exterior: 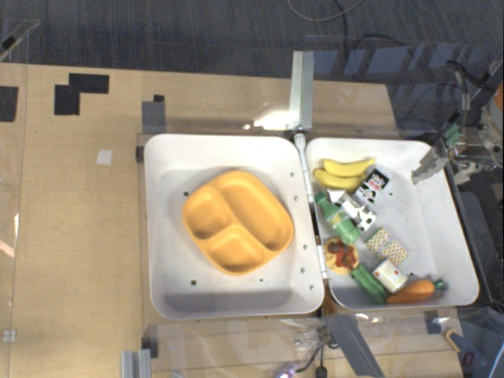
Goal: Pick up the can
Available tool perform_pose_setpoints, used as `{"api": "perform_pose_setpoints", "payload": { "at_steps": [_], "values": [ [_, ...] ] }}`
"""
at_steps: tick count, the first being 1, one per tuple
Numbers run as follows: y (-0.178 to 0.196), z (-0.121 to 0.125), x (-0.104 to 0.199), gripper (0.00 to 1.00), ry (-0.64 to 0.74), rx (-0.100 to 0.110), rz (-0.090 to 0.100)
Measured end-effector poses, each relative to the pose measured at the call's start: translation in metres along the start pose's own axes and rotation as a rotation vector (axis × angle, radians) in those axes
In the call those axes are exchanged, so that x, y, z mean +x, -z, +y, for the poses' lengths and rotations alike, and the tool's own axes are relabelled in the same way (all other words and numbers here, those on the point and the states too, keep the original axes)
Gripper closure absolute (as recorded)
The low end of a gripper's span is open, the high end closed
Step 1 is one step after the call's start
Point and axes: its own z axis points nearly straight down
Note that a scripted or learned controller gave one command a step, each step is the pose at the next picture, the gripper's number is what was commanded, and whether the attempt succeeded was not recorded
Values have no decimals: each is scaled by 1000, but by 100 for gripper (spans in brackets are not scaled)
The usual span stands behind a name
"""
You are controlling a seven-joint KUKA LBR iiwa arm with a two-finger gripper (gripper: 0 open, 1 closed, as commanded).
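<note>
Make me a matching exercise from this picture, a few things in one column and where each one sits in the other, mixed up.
Things:
1. bananas
2. yellow tray
3. carrot
4. hand

Places:
A. near edge of the right bin
B. over the right bin's far right corner
C. middle of the left bin
D. far left part of the right bin

Pairs: 1-D, 2-C, 3-A, 4-B

Smooth matt white plastic bins (pixel 228 298), a glossy orange plastic tray (pixel 238 221), matt wooden bench (pixel 71 235).
</note>
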Motion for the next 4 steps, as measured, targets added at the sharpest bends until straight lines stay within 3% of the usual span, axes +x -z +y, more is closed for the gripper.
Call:
{"api": "perform_pose_setpoints", "payload": {
  "at_steps": [1, 2, 3, 4],
  "values": [
    [-156, -52, 79, 0, -120, -5, 1],
    [-166, -54, 87, 0, -241, -36, -8],
    [-167, -70, 74, 0, -216, -35, -3],
    [-170, -52, 10, 0, -482, -22, 1]
  ]
}}
